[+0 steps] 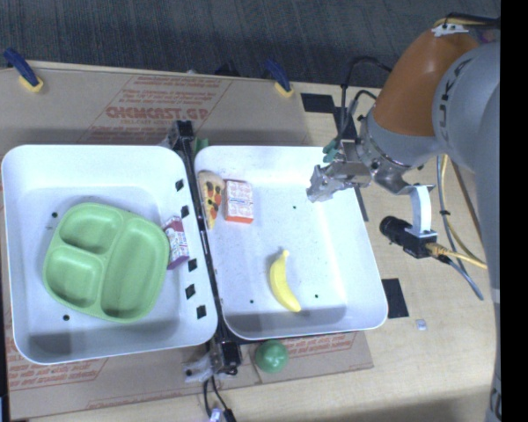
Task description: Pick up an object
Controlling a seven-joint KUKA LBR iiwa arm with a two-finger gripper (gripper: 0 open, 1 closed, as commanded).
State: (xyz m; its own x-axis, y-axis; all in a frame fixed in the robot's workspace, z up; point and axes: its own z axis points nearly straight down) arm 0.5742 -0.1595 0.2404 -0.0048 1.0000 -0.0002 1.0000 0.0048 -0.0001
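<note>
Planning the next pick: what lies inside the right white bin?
In the right white bin: a yellow banana, a small orange-and-white box, and a printed flat packet. The gripper hides a patch.

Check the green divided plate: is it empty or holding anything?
Empty. The green divided plate in the left bin shows bare compartments; a small packet lies beside its right edge.

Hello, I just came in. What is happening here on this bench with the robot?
A grey robot arm reaches in from the right, its tool hovering over the right bin near its far right corner. Nothing is visibly held. In that bin lie a banana, a small orange and white box and a flat packet. The left bin holds a green divided plate and a small wrapper. A green ball sits outside, in front.
</note>
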